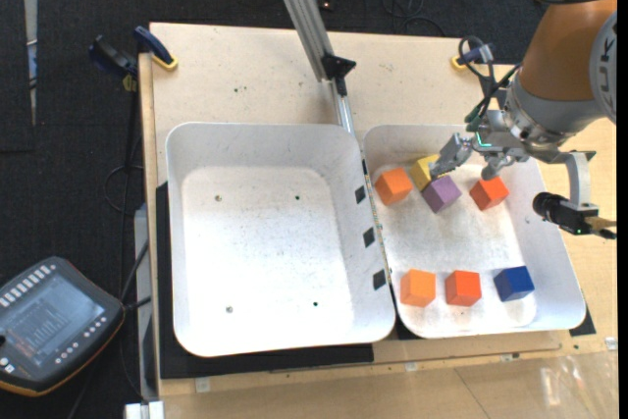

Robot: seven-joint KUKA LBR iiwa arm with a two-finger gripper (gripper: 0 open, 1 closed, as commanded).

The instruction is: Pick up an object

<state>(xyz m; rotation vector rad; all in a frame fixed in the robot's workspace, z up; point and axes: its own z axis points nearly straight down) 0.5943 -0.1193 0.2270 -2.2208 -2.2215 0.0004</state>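
Several small cubes lie in the right bin (549, 240). Along its far side sit an orange cube (393, 184), a yellow cube (425, 171), a purple cube (441, 193) and a red-orange cube (488, 192). Near the front edge are an orange cube (418, 287), a red cube (463, 288) and a blue cube (513, 283). My gripper (473, 165) hangs over the bin's far side, between the purple and the red-orange cube. It is open; one finger reaches toward the yellow and purple cubes, the other stands above the red-orange cube. Nothing sits between the fingers.
The left bin (186, 211) lies beside the right one, their rims meeting at the middle. A slanted metal pole (299, 0) rises from the bench behind the bins. Clamps (157, 49) sit at the bench's far corners. A teach pendant (49, 319) lies at the lower left.
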